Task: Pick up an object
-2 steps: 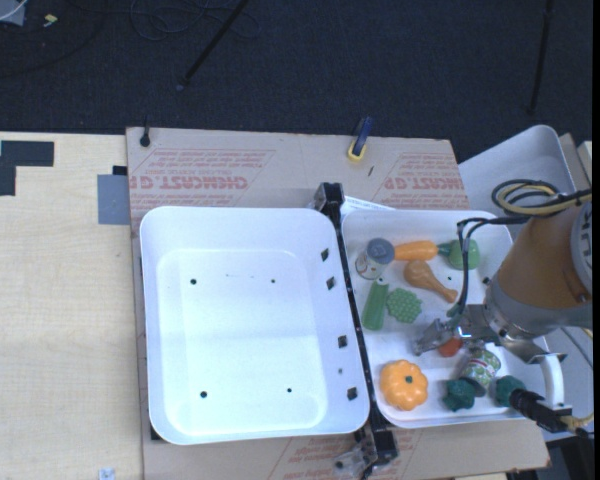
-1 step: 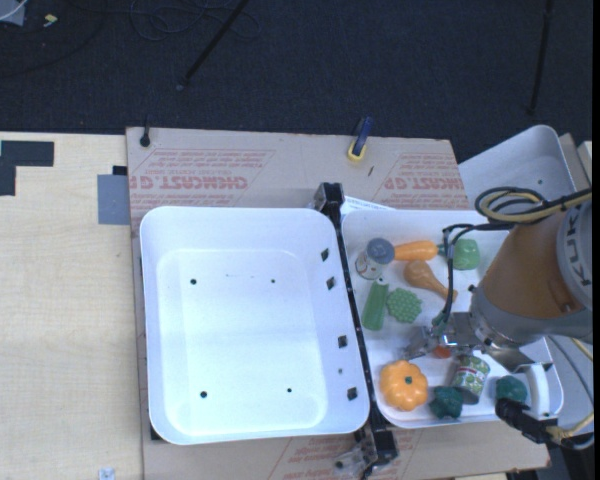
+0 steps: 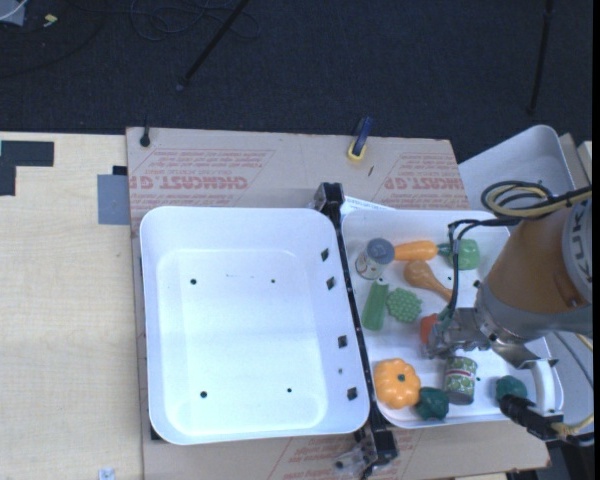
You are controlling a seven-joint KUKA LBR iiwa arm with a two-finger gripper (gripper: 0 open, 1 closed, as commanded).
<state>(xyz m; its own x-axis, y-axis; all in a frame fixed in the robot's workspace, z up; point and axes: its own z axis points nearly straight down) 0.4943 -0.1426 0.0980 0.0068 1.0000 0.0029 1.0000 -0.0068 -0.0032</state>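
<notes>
The right bin holds several small toy foods: an orange pumpkin, a green block, a bumpy green piece, an orange carrot shape, a tan gourd, a grey-blue round lid, a small can and a dark green piece. My gripper is down in this bin, just above the can and beside a red piece. The wrist hides the fingers.
The left bin lies beside the right one, joined by black clips. Both rest on a cardboard sheet. A blue-and-yellow clamp sits at the cardboard's far edge. Cables loop over the arm at the right.
</notes>
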